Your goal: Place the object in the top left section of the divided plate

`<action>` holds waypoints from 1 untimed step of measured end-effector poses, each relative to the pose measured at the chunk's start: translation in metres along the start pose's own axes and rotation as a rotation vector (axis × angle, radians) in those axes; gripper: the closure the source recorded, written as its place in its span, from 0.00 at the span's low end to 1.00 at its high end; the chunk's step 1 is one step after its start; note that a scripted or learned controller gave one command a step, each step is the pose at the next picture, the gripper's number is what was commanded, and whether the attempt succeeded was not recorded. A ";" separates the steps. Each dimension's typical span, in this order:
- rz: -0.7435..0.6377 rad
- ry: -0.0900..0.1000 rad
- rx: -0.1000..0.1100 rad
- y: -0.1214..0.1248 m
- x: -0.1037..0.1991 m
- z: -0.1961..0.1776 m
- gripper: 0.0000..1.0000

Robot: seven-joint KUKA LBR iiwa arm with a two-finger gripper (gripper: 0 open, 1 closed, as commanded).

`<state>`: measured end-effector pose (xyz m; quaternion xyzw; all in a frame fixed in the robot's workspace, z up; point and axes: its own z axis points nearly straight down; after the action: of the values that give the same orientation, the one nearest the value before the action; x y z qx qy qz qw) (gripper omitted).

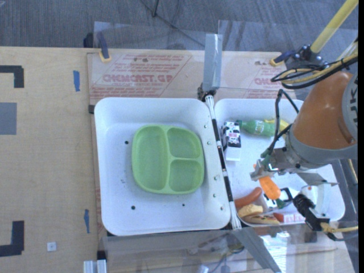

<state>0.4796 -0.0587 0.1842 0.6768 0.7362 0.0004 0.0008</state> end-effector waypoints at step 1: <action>-0.035 0.000 0.002 0.086 0.056 0.000 1.00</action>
<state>0.5610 0.0045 0.1843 0.6639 0.7478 -0.0001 0.0000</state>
